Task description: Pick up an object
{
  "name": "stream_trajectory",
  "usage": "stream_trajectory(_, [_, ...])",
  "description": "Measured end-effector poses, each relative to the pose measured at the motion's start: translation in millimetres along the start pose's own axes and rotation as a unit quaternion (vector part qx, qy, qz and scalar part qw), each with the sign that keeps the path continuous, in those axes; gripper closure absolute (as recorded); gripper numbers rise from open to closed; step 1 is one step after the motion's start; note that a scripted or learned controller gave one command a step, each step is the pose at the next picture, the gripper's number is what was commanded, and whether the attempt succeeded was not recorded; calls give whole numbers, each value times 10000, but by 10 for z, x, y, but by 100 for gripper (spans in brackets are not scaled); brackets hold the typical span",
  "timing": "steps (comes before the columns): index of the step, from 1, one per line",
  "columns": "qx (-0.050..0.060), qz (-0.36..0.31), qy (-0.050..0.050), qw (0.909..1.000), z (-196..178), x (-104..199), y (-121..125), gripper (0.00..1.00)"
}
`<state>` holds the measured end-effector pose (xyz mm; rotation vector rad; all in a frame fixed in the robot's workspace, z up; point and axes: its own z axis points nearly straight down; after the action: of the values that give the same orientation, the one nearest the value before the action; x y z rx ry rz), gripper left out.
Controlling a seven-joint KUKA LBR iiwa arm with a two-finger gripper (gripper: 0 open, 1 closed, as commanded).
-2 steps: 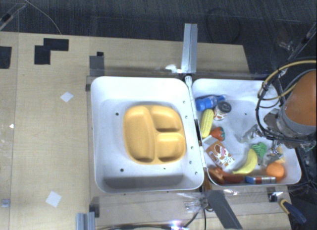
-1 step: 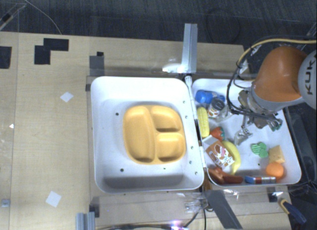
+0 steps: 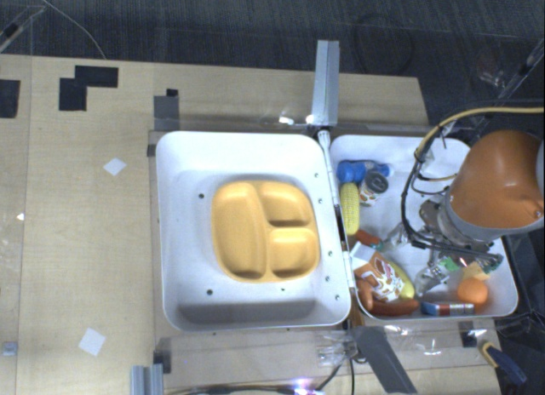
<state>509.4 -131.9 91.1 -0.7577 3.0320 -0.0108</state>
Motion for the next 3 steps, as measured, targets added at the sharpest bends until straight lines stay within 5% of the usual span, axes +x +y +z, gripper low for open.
stream_trajectory(1, [8, 193, -6, 9998, 4, 320, -391, 0])
stream_trajectory(2, [-21, 14, 20, 10000, -37, -325, -997, 0])
stream_trajectory(3, [-31, 950, 35, 9955, 61, -1110, -1362, 0])
